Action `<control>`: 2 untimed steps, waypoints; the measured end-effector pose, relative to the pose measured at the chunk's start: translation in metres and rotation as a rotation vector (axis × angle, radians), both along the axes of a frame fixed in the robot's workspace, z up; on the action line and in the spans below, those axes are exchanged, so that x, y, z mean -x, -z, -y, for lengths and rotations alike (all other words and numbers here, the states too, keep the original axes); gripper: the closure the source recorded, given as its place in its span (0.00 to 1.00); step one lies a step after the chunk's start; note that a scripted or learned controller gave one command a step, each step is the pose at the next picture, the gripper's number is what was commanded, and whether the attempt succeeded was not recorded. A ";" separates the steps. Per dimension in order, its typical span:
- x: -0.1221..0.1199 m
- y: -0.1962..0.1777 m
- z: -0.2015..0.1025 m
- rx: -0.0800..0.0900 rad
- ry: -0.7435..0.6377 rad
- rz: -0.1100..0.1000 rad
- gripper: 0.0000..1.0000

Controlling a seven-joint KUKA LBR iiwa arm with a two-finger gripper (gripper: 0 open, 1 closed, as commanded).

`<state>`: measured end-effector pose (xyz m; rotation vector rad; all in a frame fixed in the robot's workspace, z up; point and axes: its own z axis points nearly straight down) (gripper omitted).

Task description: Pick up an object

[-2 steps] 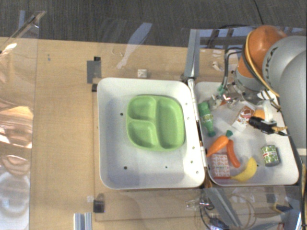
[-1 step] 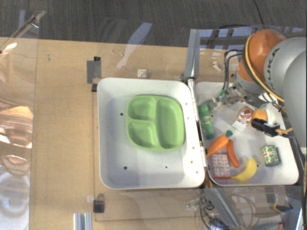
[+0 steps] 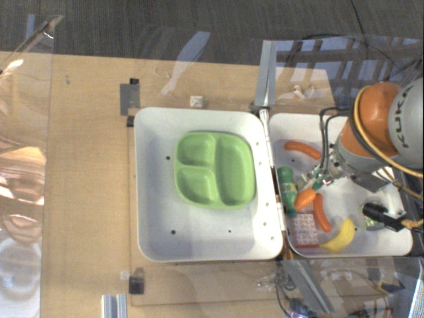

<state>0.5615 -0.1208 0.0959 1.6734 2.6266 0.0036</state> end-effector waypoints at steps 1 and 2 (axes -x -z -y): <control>0.040 0.000 0.000 0.000 -0.032 0.013 0.00; 0.036 -0.013 -0.001 0.000 -0.035 0.024 1.00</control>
